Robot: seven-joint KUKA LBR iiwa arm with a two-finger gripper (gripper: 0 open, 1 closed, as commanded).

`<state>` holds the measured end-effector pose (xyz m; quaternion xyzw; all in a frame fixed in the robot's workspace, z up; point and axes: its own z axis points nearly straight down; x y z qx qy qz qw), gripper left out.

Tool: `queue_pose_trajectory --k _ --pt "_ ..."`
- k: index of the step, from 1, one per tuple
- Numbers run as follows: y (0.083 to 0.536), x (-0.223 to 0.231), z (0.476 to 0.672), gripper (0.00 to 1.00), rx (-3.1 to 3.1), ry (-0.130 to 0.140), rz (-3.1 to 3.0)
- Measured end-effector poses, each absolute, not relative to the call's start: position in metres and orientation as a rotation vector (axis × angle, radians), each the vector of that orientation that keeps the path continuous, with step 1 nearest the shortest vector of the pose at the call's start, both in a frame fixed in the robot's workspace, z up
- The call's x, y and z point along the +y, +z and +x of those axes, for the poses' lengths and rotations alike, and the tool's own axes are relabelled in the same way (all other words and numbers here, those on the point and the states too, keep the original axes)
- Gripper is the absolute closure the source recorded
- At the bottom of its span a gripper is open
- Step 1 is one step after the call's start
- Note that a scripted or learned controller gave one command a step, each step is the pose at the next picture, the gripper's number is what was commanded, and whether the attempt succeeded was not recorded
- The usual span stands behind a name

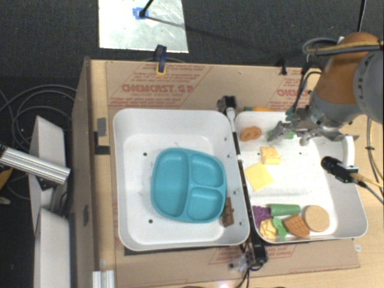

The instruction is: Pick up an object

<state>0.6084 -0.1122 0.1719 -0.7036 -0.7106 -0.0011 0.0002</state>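
Several toy foods lie in the right bin (pixel 336 197). An orange-brown round piece (pixel 250 133) sits at its far left, with a small yellow block (pixel 270 155) and a flat yellow slice (pixel 258 176) below it. Along the near edge are purple grapes (pixel 260 213), a green cucumber (pixel 283 209), a tan disc (pixel 317 218), an orange-brown piece (pixel 295 225) and a yellow-green piece (pixel 271 228). My gripper (pixel 291 132) hangs low over the bin's far part, right of the round piece. A small green thing (pixel 289 135) shows right at it; whether it is held is unclear.
The left bin (pixel 135 161) holds a blue divided plate (pixel 188 185) and a small brown item (pixel 228 212) by its right wall. A black cylinder (pixel 337 168) juts over the right bin's right side. An orange thing (pixel 261 108) lies at the bin's far rim.
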Motion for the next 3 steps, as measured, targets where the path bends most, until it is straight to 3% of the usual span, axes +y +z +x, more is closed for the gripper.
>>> queue_pose_trajectory --k 1,2,3 --pt "0.080 -0.094 0.597 0.00 -2.225 0.002 -2.212" --pt "0.095 -0.096 0.599 1.00 -2.230 -0.004 -2.217" --pt "0.095 -0.095 0.599 0.00 -2.230 -0.004 -2.217"
